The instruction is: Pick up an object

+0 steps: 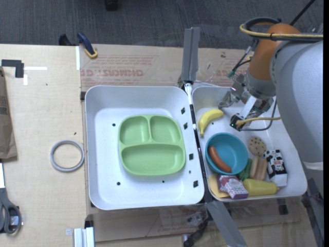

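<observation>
My gripper (231, 112) hangs over the back of the right bin (288, 138), just right of a yellow banana (209, 119). Its two fingers stand apart, open, with nothing between them. In front of it sits a blue bowl (229, 149) with a red sausage (220, 160) inside. Further right lie a round speckled cookie (255, 145) and a black-and-white cow toy (277, 163). At the bin's front edge are a pink box (234, 187) and a yellow piece (260, 187).
The left bin (100, 153) holds a green divided plate (151, 144). A grey ring (67, 155) lies on the bench to the left, with scissors (9, 215) near the front left corner. The grey arm (303, 86) covers the right bin's far right side.
</observation>
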Available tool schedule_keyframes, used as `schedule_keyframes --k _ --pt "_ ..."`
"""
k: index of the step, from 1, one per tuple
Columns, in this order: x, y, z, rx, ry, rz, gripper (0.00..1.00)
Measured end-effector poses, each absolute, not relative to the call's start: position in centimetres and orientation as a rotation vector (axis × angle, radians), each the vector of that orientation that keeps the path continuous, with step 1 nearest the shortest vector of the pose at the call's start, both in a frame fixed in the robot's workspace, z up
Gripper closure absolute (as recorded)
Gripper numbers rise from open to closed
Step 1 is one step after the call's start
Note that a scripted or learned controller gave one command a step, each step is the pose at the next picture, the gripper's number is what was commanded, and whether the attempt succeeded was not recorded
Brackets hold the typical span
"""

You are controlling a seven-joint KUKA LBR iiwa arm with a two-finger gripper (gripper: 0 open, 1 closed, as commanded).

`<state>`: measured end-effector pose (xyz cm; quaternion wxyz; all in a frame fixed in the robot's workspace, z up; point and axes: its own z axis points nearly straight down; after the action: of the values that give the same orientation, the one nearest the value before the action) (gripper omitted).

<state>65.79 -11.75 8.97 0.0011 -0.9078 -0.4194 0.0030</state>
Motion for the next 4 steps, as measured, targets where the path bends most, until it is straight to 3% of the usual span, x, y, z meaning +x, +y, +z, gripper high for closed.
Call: schedule_keyframes --k 1,2,3,4 --pt "61.9 -13.0 9.0 -2.612 -1.739 0.006 0.0" --pt "58.8 -8.0 18.9 -2.596 -1.764 0.007 0.0" --pt "62.7 -10.2 9.0 -2.502 -1.896 0.005 0.0" --pt "58.2 -10.4 9.0 -2.197 -2.243 0.002 0.0"
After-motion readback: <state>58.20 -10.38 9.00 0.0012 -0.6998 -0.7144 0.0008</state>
